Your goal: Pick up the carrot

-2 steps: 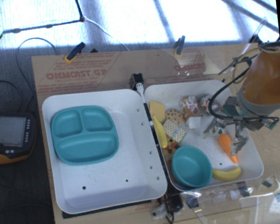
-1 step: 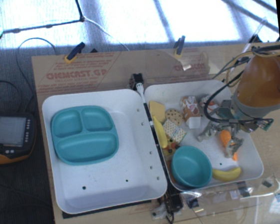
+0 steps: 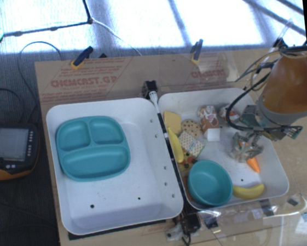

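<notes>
– Where's the carrot (image 3: 253, 164)?
– In the right bin (image 3: 278, 180), by its right wall, above the banana (image 3: 248, 191).
– And the hand (image 3: 245, 149)?
– Right over the carrot, touching or nearly. Its grip I cannot tell.

Single fixed cam, mounted high above the bench (image 3: 136, 72), looking down at a slant. Far enough back to get both white bins: left bin (image 3: 151, 202), right bin (image 3: 275, 180), plus floor past the bench's far and left edges. Arm (image 3: 287, 85) comes in at frame right.
</notes>
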Controlling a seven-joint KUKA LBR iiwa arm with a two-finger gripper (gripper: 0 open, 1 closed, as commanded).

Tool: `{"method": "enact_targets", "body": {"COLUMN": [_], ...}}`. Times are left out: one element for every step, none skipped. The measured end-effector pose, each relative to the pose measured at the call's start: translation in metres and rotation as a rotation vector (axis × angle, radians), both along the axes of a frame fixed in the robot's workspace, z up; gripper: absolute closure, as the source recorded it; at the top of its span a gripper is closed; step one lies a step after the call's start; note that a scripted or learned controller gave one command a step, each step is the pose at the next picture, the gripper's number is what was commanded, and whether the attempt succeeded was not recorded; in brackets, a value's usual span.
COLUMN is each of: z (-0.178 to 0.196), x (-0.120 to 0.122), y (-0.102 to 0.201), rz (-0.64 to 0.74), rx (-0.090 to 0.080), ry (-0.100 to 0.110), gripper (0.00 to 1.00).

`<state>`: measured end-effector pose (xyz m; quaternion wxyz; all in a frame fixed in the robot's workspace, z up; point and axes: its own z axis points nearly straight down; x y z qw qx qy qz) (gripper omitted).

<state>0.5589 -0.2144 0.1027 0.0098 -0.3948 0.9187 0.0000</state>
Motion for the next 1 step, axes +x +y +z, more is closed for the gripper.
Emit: {"method": "enact_targets", "body": {"z": [-0.0007], "x": [0.0006], "y": [0.0037], "rz": [0.002], "rx": [0.006], "ry": [0.000], "gripper": [0.00]}}
